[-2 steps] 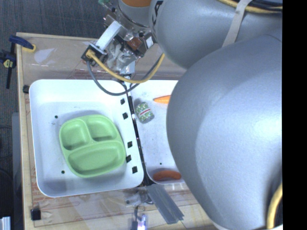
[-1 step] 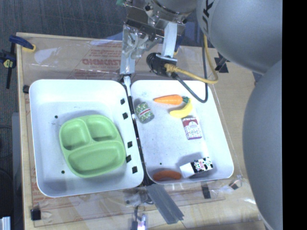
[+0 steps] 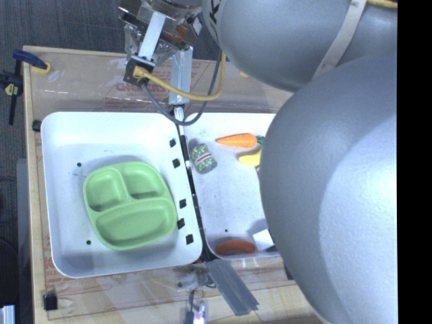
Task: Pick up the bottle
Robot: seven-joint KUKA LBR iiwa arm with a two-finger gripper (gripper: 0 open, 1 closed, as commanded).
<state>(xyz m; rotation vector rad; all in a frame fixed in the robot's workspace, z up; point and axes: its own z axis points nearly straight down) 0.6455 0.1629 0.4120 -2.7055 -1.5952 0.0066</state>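
Jaws on the two-finger gripper (image 3: 177,108) were too hard to read to call open or closed; it hung at twelve o'clock, over the bins' far rim.

The bulky grey robot arm (image 3: 324,147) covered the three o'clock side. The left shallow white bin (image 3: 61,140) held a green plastic compartment plate (image 3: 128,204). The right shallow white bin (image 3: 223,201) held an orange toy carrot (image 3: 236,140) and, at its eleven o'clock corner, a small stubby green-patterned container (image 3: 202,159), probably the bottle. It lay ungrasped, so approach, grip and lift all seemed left.

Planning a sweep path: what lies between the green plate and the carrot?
In the camera view, the bins' adjoining rims and a small green-patterned item, likely the bottle, lie between the green plate and the carrot.
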